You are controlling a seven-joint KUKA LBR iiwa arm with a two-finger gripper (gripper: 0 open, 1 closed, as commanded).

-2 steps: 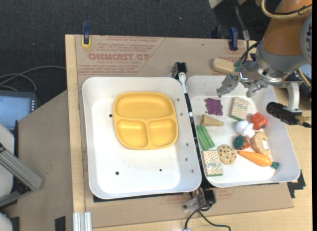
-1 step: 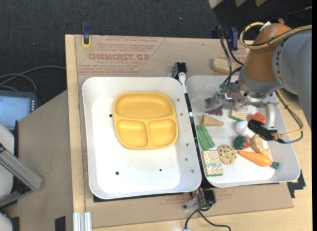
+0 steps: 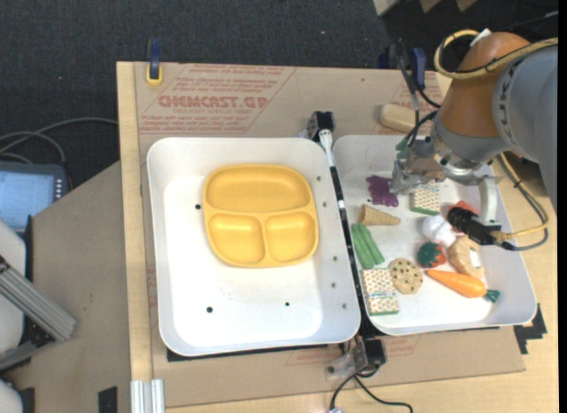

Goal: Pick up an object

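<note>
My gripper [image 3: 407, 175] hangs low over the back of the right bin [image 3: 518, 300], below the orange wrist band. It sits just right of a purple toy [image 3: 383, 190] and just above a checked cracker [image 3: 426, 198]. Nearby lie a tan wedge [image 3: 379, 216], a green pod [image 3: 366, 245], a cookie [image 3: 406, 275], a second cracker [image 3: 381, 294], a carrot [image 3: 457, 284] and a white piece [image 3: 436, 226]. I see nothing held in the gripper.
The left bin [image 3: 177, 305] holds a yellow three-part tray [image 3: 260, 214]. A black rail [image 3: 335, 191] runs between the two bins. Cables [image 3: 523, 198] trail along the right bin's far side. A beige object [image 3: 399, 117] lies on the bench behind it.
</note>
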